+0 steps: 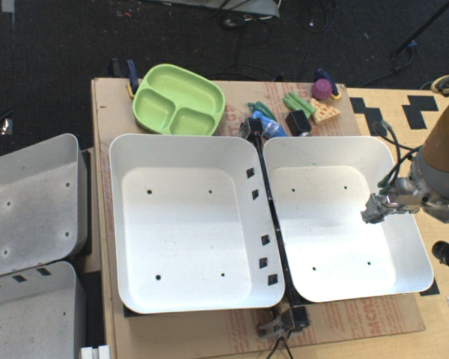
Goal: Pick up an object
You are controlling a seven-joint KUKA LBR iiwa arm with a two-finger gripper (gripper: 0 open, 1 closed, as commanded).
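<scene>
A robotics lab. To the gripper's (374,209) left two white bins (183,155) sit on a cardboard-topped bench (105,118). Beyond it lie a green tray (178,100) and small toys (314,99); farther off, cables (314,6) trail over dark carpet (52,43).

Wooden bench (344,324), two white bins (187,223), green divided tray (178,100), small toys (307,109) at back

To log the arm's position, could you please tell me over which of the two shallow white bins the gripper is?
The right-hand shallow white bin: the gripper is over its right part, while the left-hand bin lies across the divider.
</scene>
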